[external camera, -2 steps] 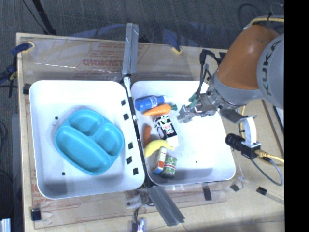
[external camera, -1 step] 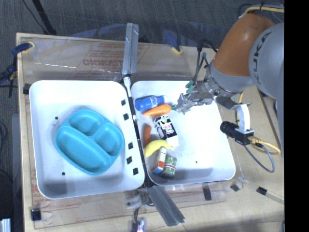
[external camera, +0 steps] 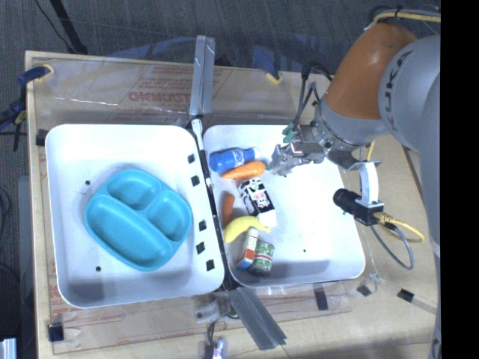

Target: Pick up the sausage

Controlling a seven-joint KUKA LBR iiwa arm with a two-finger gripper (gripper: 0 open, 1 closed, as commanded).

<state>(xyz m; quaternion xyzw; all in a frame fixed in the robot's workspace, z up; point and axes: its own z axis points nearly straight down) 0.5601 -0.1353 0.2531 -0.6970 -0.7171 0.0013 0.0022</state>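
My arm [external camera: 419, 73] is thick and rounded, grey along its outer shell, with a broad orange band [external camera: 368, 69] just above my wrist. Dark letters run along the grey shell beside that band, too cut off to read whole. Below the band my wrist narrows into a cluster of bare metal parts [external camera: 303, 149], silvery and angular, with a small green spot among them. Thin black cables [external camera: 307, 96] loop down to those parts. A white bracket [external camera: 369, 185] hangs below the band, carrying a black cylinder [external camera: 353, 204] tipped with yellow.
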